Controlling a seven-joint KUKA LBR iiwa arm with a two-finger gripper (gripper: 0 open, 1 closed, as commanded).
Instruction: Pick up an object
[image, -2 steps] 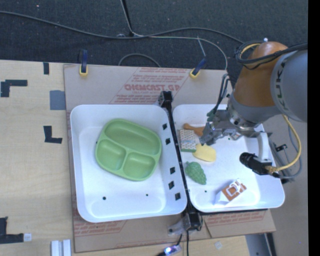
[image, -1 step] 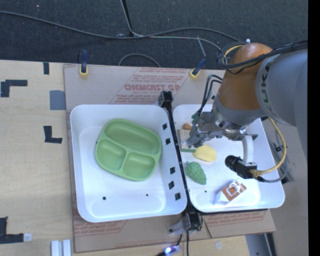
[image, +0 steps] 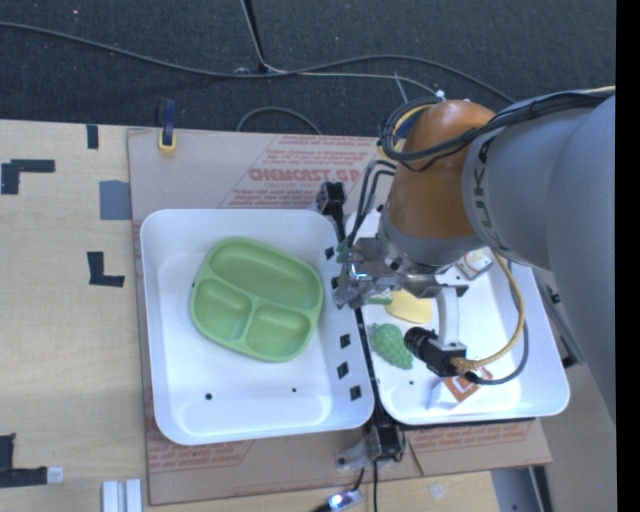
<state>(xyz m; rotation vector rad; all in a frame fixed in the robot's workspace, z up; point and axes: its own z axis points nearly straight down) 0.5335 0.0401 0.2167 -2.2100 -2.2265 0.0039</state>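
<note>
- Green divided plate (image: 257, 298) lies flat in the left-hand bin (image: 160, 300), upper middle.
- Grey arm (image: 540, 190) w/ orange band hangs over the right-hand bin (image: 540, 400).
- The gripper (image: 352, 290) sits low at the divide btwn the bins. Open or closed: can't tell.
- Green bumpy item (image: 390, 345) lies in the right-hand bin near its left wall, just below the gripper in view.
- Pale yellow piece (image: 410, 308) is just beside it, partly under the arm.
- Orange-and-white item (image: 462, 385) lies nearer the bin's front.
- Both bins sit on a cardboard sheet (image: 290, 165) on the tabletop (image: 60, 330).
</note>
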